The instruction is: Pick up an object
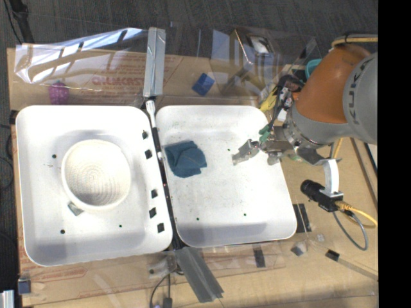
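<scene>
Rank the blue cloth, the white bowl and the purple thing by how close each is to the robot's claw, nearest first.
From the gripper, in the right bin:
1. Blue cloth, same bin, toward its left side.
2. White bowl, in the left bin.
3. Purple thing, outside the bins, at the far left.

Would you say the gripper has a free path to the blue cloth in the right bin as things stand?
Probably yes. The gripper hangs over the right bin, and the blue cloth lies crumpled by the bin's left wall. The bin floor between them is bare, so nothing seems to block the way.

Bench (359, 249) (two white bins (38, 236))
</scene>
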Tool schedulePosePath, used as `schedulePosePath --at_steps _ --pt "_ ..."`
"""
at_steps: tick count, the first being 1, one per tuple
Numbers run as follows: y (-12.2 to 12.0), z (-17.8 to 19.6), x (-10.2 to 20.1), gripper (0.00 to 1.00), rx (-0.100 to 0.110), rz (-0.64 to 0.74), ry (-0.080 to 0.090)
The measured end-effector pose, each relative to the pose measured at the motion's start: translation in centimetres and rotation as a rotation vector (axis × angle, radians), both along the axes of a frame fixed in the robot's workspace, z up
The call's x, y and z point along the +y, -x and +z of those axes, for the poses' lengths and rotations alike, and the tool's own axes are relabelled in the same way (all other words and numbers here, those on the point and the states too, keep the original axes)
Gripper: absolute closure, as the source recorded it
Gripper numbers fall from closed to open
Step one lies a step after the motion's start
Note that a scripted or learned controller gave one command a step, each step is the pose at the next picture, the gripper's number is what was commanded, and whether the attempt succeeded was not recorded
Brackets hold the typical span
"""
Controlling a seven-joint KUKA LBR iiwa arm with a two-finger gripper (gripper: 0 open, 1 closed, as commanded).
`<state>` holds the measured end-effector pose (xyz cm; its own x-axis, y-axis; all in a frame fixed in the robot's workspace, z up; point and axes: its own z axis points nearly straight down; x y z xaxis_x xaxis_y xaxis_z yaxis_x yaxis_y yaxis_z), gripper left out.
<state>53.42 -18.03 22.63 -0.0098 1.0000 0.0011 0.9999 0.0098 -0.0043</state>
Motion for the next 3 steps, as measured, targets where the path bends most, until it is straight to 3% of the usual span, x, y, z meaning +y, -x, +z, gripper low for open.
schedulePosePath --at_steps 1,2,3 --pt "-4.1 -12.5 6.3 0.0 0.002 -0.138 0.001" --pt "-7.5 -13.4 8.2 0.0 -0.004 0.05 0.001" --pt "-7.5 -12.4 8.2 1.0 -0.003 0.052 0.0"
